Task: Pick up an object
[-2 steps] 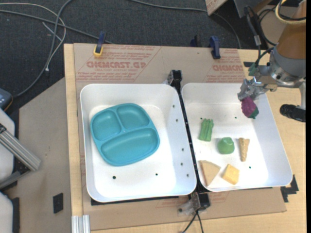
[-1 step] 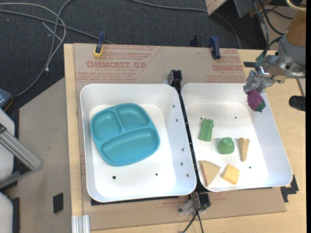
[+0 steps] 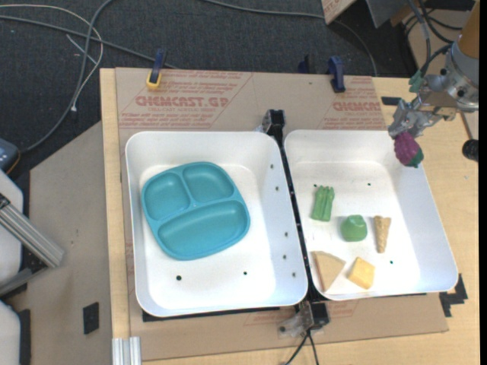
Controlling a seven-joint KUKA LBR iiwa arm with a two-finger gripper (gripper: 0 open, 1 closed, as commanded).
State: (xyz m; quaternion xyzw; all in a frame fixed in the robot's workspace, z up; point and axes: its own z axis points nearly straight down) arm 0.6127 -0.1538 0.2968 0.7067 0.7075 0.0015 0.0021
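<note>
We count two shallow white bins side by side on the bench: the left bin (image 3: 144,280) and the right bin (image 3: 434,242). In the left bin lies one teal divided plate (image 3: 196,209), with three compartments, resting flat toward the bin's left half.

In the right bin we count five loose items on the floor. One green ridged piece (image 3: 323,203) lies nearest the dividing wall. One green rounded piece (image 3: 353,227) sits just to its lower right. One tan cone (image 3: 381,233) lies just beside the rounded piece, its tip pointing toward the bottom of the view. One tan wedge (image 3: 328,268) lies near the bin's lower edge, and one yellow block (image 3: 362,272) sits just beside that wedge.

A sixth item, one purple object (image 3: 409,150), hangs at the upper right corner of the right bin, above its rim area. The gripper (image 3: 409,128) sits directly over it, reaching in from the right, and the top of the purple object sits between the fingers, so we read the fingers as clamped on it. It hangs well apart from the five items on the bin floor.

Along the bench's far edge we count two clamps: one yellow-and-blue clamp (image 3: 157,68) on the left and one blue clamp (image 3: 335,73) toward the right. Cables (image 3: 84,36) trail over the dark floor beyond.
</note>
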